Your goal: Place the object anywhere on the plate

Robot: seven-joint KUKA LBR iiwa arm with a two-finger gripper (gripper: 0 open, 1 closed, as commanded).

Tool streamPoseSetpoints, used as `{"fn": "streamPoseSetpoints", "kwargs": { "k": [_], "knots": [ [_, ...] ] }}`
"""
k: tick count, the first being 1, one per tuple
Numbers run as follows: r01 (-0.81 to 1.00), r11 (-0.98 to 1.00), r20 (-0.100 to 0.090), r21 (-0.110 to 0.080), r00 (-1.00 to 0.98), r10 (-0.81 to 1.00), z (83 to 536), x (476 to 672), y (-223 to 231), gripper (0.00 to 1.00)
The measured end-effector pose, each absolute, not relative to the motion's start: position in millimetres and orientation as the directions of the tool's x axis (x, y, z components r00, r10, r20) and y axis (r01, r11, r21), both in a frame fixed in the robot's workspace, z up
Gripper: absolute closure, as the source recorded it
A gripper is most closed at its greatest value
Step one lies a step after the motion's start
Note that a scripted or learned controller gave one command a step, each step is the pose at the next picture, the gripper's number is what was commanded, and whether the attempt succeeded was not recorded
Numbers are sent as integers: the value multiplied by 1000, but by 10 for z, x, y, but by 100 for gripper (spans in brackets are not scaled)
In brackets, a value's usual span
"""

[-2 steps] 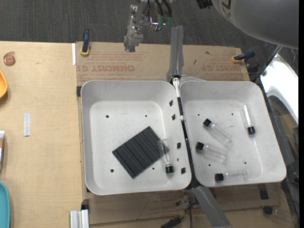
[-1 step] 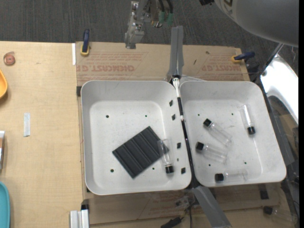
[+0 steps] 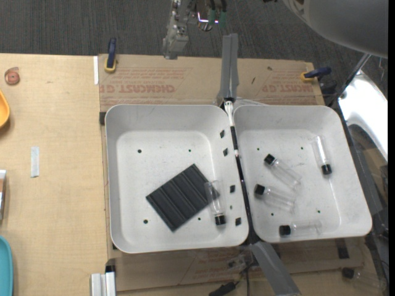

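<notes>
gripper: above bench behind bins, finger state impossible to tell | dark ribbed plate: left bin | clear vial: touching plate's right edge | four vials: right bin

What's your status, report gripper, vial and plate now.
Gripper high beyond the bins, nothing between its fingers. One clear vial in left bin, touching dark ribbed plate at its right edge. Four vials in right bin.

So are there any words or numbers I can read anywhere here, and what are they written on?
"CHEMCEST", in red, upside down, on the cardboard sheet behind the two bins; the print before it may be "GP", unclear.
Same red print, right part of the cardboard: too faint to read.
Large letters on the grey arm: cut off, unreadable.
</notes>
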State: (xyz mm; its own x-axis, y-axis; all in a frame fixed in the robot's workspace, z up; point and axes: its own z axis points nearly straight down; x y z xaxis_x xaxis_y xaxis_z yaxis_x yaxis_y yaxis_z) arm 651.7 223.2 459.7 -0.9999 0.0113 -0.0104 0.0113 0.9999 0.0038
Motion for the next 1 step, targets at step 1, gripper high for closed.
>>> {"fn": "streamPoseSetpoints", "kwargs": {
  "k": [1],
  "knots": [
    [12,1000,-14,5,-1000,12,4688,6529,2232,100]
  ]
}}
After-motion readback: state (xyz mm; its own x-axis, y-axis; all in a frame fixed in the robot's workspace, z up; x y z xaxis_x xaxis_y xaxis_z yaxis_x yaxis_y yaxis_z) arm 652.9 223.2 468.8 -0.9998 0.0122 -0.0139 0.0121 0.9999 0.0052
